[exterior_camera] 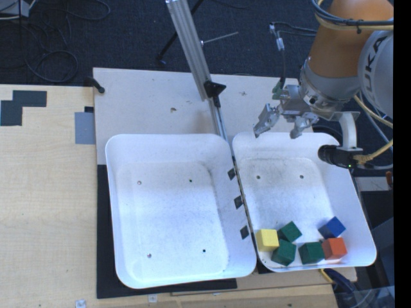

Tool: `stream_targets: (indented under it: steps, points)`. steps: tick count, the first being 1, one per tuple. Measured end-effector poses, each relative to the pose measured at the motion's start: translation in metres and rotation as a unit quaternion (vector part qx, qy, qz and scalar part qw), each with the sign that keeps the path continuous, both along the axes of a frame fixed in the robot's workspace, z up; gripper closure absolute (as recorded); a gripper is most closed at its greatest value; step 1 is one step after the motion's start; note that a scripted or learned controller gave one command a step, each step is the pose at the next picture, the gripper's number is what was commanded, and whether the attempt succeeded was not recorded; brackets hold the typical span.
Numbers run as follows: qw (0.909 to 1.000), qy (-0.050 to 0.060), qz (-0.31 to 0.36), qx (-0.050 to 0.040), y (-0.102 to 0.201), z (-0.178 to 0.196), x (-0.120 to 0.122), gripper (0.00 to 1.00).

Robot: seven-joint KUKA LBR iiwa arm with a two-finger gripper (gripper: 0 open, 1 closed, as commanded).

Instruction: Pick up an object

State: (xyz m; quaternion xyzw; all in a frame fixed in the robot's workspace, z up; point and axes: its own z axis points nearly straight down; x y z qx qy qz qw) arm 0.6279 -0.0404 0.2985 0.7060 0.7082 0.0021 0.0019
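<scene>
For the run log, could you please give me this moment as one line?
gripper: open, holding nothing, above right bin's far edge | blocks: six clustered at its near edge | pick: not yet done

Bins: left bin [128, 147] and right bin [359, 226] side by side, rims touching.
Blocks: six blocks [297, 241] clustered in the right bin's near end.
Gripper [279, 127]: above the right bin's far rim, well apart from the blocks.

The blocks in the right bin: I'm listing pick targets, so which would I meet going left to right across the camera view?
Yellow block → green block → orange block. The two other green blocks overlap each other's span, and the blue block overlaps the orange one, so I leave them out.
</scene>
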Motion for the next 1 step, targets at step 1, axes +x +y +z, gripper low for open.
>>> stream_targets:
  steps: [1]
  points:
    - [1.0,0.006,-0.003,-0.0007,-0.0278,-0.0572,0.0192,0.0]
